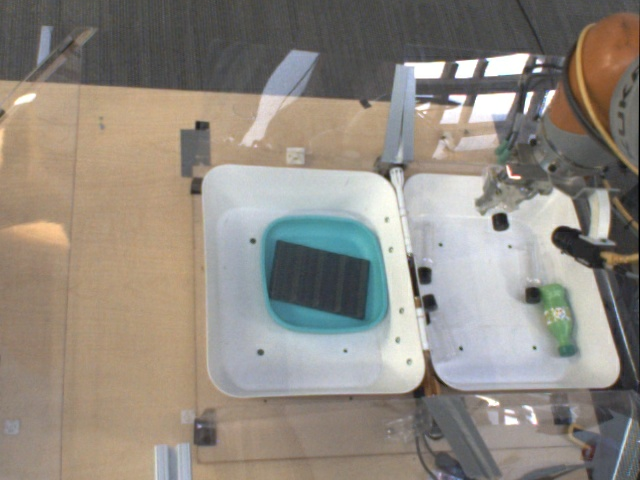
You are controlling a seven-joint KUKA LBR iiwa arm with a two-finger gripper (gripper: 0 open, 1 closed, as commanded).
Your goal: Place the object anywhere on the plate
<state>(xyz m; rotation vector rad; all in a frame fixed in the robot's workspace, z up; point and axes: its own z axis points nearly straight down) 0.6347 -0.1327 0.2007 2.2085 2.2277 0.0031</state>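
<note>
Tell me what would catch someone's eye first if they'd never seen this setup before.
Most striking is the teal plate in the middle of the left bin, with a dark ribbed rectangular pad lying on it. Next is the green bottle lying on its side near the right edge of the right bin. The arm's orange band glows at the upper right, with the pincer over that bin's far side.

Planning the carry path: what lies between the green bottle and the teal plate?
In the camera view, bare white bin floor, then the two bins' adjoining rims with small black clips, lie between the green bottle and the teal plate.
</note>
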